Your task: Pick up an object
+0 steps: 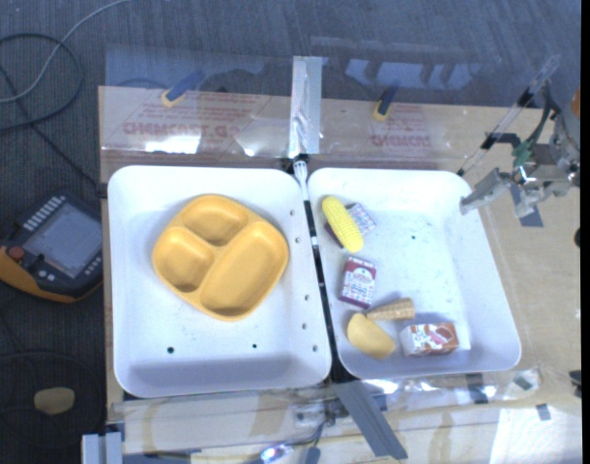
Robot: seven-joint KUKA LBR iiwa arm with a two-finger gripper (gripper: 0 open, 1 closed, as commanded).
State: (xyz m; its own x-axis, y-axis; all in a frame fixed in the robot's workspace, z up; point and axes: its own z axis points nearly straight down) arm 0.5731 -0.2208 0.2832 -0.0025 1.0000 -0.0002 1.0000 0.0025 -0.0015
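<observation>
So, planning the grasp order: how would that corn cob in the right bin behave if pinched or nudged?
The corn cob looks rounded and elongated, so it would probably roll sideways when nudged. Its glossy, toy-like surface may slip between fingers. It rests against a small packet, which might shift too.

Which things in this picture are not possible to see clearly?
- Pincer: camera view, small and partly cut by the right edge; finger state unreadable.
- Red packet and red-white packet: print too small.
- Item under the corn: partly covered.

Single fixed overhead camera, slanted down on both bins (121, 288).
</observation>
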